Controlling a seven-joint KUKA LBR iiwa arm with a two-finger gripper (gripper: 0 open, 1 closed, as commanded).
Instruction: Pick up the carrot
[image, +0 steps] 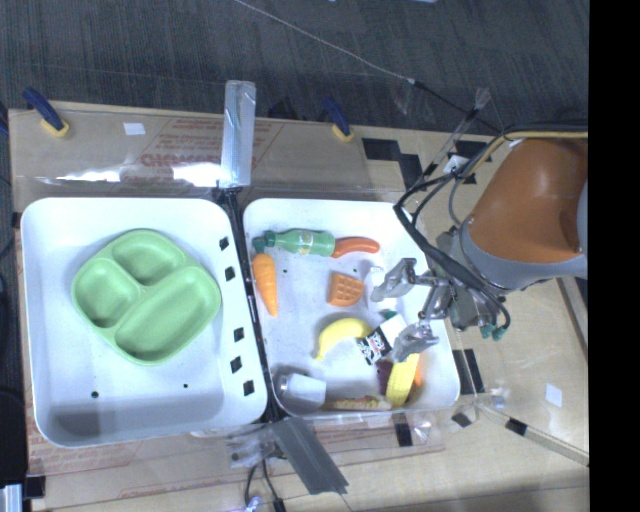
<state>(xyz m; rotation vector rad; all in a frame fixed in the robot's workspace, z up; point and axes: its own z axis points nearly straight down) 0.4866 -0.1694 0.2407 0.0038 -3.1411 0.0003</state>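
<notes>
The carrot (265, 283) is lying in the right bin (300, 212), close to its left wall, with its green top pointing up toward the far side. Nothing is touching it.

The bench (560, 400) is holding two white bins side by side. The left bin (60, 400) is holding a green plate (146, 294) with three sections. The arm (525, 215) is reaching in from the right, and its orange band is showing big and round.

The gripper (408, 305) is hanging over the right side of the right bin, well apart from the carrot. Its two fingers are spreading wide, one toward the far side and one toward the near side, and nothing is sitting between them.

A green bottle (298, 242) is lying along the far side of the right bin, just above the carrot. An orange sausage shape (356, 246) is lying beside the bottle. A banana (340, 334) is curving in the middle of the bin. A yellow corn cob (402, 378) is lying near the front right corner, under the near finger. A grey cup (300, 388) is lying on its side at the front. An orange waffle (345, 290) is sitting between the carrot and the gripper. A small black and white thing (374, 346) is sitting just beside the banana.
</notes>
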